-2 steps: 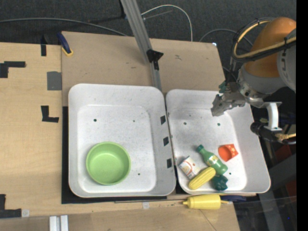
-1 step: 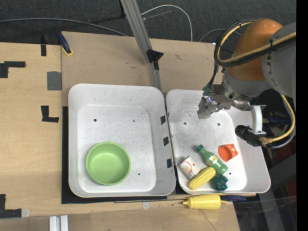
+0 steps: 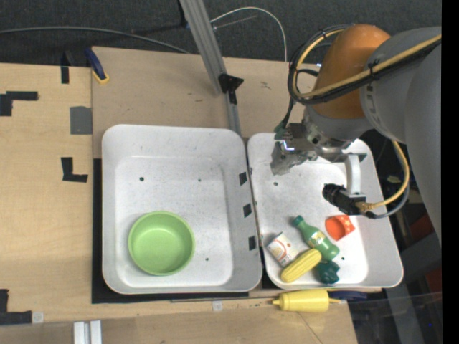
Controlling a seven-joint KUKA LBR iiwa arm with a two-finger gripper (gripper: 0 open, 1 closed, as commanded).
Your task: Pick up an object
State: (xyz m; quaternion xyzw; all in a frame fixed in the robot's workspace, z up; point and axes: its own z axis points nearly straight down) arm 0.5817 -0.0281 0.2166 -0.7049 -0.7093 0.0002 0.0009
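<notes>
My bins [image 3: 172,142] look like matt white plastic, lightly speckled. The bowl [image 3: 161,243] is smooth green plastic. My bench [image 3: 43,192] is pale, matt wood. My wrist band [image 3: 351,70] shines glossy orange.

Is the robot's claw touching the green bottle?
Apart. The camera view shows the gripper up near the top of the right bin, with bare white floor between it and the green bottle.
</notes>
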